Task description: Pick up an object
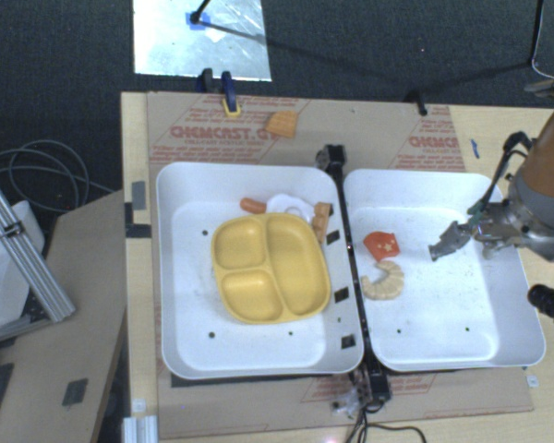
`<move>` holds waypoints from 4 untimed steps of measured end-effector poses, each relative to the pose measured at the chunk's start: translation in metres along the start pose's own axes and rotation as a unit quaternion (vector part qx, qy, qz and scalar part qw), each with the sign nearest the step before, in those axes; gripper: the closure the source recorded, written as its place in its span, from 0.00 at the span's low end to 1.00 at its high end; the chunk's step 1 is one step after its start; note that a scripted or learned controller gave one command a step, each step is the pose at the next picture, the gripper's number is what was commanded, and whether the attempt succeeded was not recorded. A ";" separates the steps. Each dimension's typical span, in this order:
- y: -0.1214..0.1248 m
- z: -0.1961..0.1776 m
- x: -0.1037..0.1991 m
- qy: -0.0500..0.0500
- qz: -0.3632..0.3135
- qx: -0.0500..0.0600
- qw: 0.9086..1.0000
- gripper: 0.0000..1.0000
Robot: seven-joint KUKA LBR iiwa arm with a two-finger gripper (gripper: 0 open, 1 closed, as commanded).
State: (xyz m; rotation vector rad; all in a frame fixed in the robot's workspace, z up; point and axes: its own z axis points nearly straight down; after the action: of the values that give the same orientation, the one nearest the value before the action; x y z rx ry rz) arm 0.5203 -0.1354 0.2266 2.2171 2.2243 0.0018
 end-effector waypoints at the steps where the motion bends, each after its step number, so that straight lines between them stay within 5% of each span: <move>1: 0.046 0.147 0.009 0.000 -0.001 -0.002 1.000 0.00; 3: 0.037 0.143 0.020 0.000 0.001 0.001 1.000 0.00; 4: 0.053 0.142 0.031 0.000 -0.002 -0.001 1.000 0.00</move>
State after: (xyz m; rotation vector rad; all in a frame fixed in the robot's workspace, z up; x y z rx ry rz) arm 0.5739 -0.1043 0.0850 2.2131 2.2270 0.0035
